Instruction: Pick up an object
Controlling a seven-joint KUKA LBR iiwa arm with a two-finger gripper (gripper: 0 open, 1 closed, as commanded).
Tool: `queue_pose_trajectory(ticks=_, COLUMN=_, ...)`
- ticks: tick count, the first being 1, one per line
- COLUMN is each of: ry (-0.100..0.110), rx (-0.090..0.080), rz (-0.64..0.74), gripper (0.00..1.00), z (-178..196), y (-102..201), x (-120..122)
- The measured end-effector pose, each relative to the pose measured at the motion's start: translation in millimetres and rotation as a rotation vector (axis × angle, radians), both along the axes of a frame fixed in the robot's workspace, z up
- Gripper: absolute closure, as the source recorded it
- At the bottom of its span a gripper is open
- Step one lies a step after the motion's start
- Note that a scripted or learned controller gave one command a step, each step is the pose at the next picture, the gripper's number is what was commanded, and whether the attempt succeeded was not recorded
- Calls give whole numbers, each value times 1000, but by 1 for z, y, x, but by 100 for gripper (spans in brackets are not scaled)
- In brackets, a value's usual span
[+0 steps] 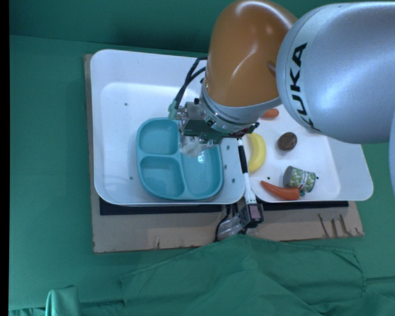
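The arm hides part of an orange object.

Glossy plastic blue tray; smooth white bins; matt green cloth; rough cardboard base

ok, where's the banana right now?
The banana lies in the right bin, near its left edge, just right of the claw, with a brown round object to its right.
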State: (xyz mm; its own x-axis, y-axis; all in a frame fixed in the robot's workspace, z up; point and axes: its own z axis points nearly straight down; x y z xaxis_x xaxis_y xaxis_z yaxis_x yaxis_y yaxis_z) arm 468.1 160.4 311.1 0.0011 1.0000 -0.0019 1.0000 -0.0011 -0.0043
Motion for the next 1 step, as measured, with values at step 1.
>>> queue_pose_trajectory(ticks=1, ry=0, rx=0, rz=-2, gripper=100, z=-2, y=-89, x=0)
